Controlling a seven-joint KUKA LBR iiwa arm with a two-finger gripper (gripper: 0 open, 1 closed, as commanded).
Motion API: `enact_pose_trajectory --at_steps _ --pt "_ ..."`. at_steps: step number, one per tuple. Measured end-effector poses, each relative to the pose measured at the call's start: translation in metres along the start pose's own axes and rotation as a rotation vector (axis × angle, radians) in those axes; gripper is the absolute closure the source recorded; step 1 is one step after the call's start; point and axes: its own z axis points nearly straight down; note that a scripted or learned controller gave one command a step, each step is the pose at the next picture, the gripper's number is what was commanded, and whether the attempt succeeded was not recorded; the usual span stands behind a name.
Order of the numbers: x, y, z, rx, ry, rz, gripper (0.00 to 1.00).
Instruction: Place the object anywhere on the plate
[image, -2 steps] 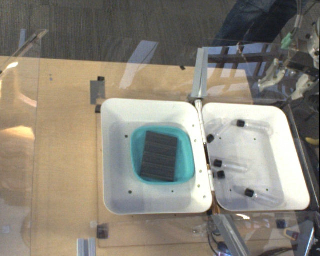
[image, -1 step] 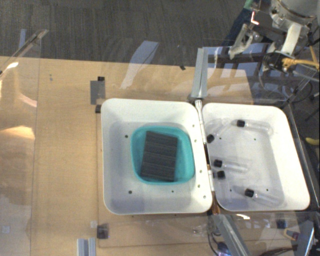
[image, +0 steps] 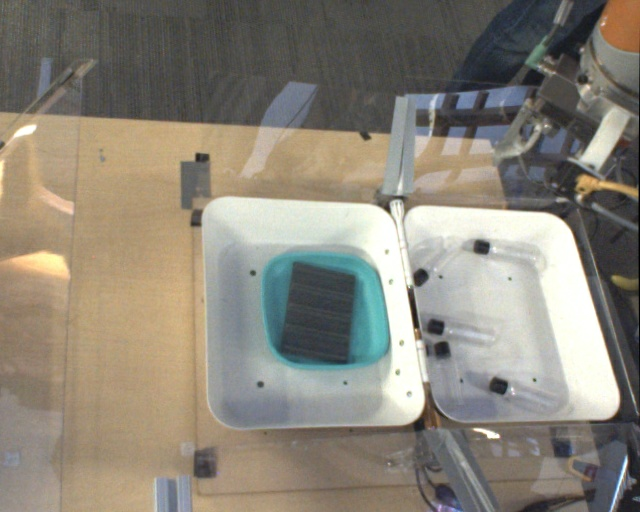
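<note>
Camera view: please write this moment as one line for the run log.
dark ridged block: lying on teal plate | plate: in left bin | right bin: clear tubes with black caps | arm: top right, away from bins

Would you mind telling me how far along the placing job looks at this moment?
Done, it appears: the dark ridged block lies flat on the teal plate in the left bin. Nothing seems in hand: the arm is up at the top right, away from both bins. The clear black-capped tubes lie in the right bin. Little seems left.
</note>
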Motion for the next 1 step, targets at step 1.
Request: enact_pose_trajectory --at_steps 1 --pt "-0.0881 -0.0054 0.0019 -0.002 -0.001 0.187 0.00"
